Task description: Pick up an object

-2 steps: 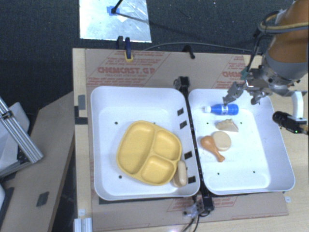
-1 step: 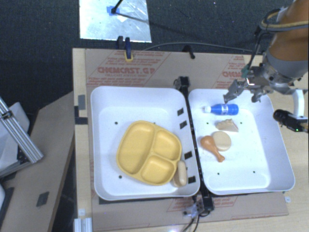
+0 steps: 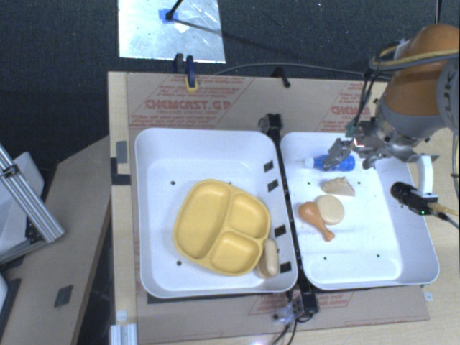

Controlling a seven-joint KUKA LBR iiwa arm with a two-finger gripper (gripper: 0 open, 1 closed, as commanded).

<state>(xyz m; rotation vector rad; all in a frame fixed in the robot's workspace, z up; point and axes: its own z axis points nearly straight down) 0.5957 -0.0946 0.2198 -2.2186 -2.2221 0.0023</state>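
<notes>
Blue tube-like item (image 3: 346, 164) with a white end lies right under the claw (image 3: 353, 155), at the far side of the right bin (image 3: 424, 261). The claw finger (image 3: 336, 152) on the left-bin side covers part of it, so its exact shape is unclear. Claw fingers look apart, with nothing visibly clamped between them. The arm's bulk is cut off by the frame edge.

Just camera-side of the claw is a pale beige wedge (image 3: 338, 187). Further toward the camera, a cream disc (image 3: 331, 208) touches an orange-brown drumstick toy (image 3: 314, 215); can't tell if it overlaps or only abuts.

Well off toward the other side, in the left bin (image 3: 147, 192), is a yellow three-compartment tray (image 3: 223, 227). A beige oblong piece (image 3: 269, 257) sits against the tray's near corner, too small to identify.

Both bins sit on the surface (image 3: 215, 99), which is cardboard-covered, with red print partly hidden by them.
</notes>
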